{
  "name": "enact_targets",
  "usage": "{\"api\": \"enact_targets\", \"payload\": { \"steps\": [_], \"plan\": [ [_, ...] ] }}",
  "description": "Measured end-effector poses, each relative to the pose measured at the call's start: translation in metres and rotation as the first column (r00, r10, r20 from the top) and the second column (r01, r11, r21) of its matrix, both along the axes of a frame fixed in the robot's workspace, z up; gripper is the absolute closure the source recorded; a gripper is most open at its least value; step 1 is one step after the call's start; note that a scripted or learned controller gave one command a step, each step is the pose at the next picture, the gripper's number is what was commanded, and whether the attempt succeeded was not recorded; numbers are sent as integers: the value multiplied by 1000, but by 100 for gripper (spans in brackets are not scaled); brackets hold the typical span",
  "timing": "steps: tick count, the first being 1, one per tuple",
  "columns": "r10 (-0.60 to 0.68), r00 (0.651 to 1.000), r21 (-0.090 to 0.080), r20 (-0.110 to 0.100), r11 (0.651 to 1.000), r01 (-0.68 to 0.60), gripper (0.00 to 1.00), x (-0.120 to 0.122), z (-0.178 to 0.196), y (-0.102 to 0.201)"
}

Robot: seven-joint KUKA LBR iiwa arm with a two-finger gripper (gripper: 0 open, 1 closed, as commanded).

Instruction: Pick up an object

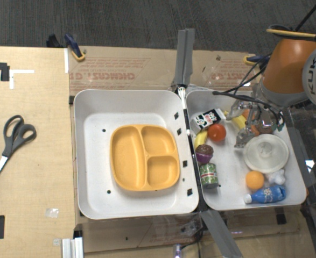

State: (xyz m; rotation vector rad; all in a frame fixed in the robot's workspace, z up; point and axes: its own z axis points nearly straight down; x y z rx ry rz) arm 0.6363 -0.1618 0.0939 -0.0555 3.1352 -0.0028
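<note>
I take the yellow piece (239,121) at the back of the right bin (222,200) to be the likeliest pick, since the gripper (248,127) hangs just beside it; it looks like a small, smooth, bright yellow toy, partly hidden by the metal above it, so I cannot name it more closely. Whether the gripper is open or closed I cannot tell from this slanted view, and I see nothing clearly held in it. The arm (287,69) comes in from the right and bends down over the bin's far corner, which I judge suits a reach into the crowded end. Near the yellow piece lie a red ball (217,133) and a black-and-white carton (208,118); a clear round lid (265,151) sits just in front of the gripper. Further forward are an orange ball (254,180) and a blue bottle (266,195). The left bin (88,160) holds a divided yellow tray (145,157).
</note>
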Motion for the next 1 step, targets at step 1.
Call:
{"api": "enact_targets", "payload": {
  "steps": [1],
  "plan": [
    [-114, 993, -4, 1, 993, 114, 0, 24, 1, 41]
  ]
}}
